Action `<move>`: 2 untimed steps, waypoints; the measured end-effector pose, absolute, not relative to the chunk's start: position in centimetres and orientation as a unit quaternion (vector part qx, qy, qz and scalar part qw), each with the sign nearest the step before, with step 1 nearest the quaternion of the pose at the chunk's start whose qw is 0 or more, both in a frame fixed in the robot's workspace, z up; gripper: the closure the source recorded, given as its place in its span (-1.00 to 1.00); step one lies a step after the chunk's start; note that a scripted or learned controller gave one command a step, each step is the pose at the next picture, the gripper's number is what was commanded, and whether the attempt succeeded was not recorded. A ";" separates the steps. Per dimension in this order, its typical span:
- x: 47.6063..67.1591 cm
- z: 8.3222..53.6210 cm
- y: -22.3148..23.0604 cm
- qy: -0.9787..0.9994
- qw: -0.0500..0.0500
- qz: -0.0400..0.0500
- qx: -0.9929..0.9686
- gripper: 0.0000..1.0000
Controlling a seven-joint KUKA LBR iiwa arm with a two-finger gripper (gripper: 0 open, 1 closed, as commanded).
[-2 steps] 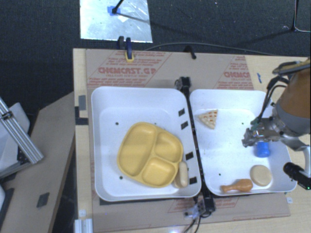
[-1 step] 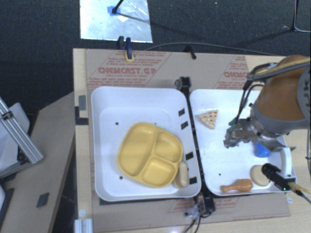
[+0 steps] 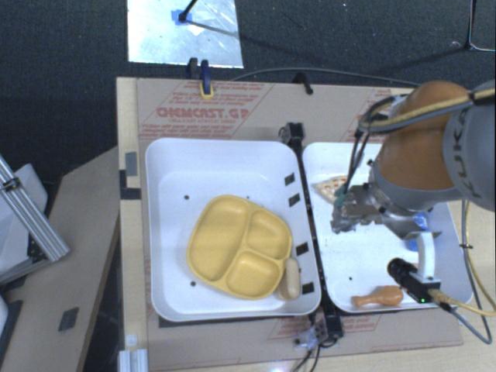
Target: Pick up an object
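Presently, from where I stand at the bench, the findings are these:

- The arm (image 3: 422, 142) reaches in from the right and bends low over the right bin (image 3: 341, 281), which I judge places it there to work on that bin's contents.
- The gripper (image 3: 346, 211) hangs near the right bin's left wall, in its upper half. The wrist body masks the tips, so I cannot tell whether the hand is wide, narrow or holding anything.
- A flat, pale speckled wedge (image 3: 331, 186), like a toy pizza slice, lies on the right bin's floor just beside the gripper on its far side. Being nearest, it is the likeliest target; whether the gripper touches it I cannot tell.
- A tan drumstick-shaped toy (image 3: 378, 297) lies on its side near the right bin's front edge, well apart from the gripper and partly beside a black fitting on the arm's cabling.
- The left bin (image 3: 167, 208) holds a yellow divided plate (image 3: 239, 246), lying flat and turned at an angle, taking up most of the floor. It is broad and shallow, a poor fit for a two-finger pinch except at its rim.
- A small beige oblong piece (image 3: 291, 279) rests against the plate's lower right edge, close to the divider between the bins.
- Judgement: the pick is not yet shown as made; nothing is visibly lifted. A thin flat wedge offers little to grasp, so a slip is a fair risk.
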State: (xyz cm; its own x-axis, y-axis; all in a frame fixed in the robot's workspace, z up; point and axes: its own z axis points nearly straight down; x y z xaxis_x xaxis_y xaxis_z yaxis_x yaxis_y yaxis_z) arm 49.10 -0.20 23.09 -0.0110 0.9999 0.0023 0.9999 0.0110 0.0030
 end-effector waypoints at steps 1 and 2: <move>49.7 23.0 4.2 0.711 0.000 0.001 0.704 1.00; 49.4 21.7 9.1 0.711 -0.001 0.000 0.704 1.00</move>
State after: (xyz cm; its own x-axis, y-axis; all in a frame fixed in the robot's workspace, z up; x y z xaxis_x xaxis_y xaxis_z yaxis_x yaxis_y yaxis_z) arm 49.42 9.09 21.69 -0.0097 1.0000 0.0017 1.0000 0.0097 -0.0009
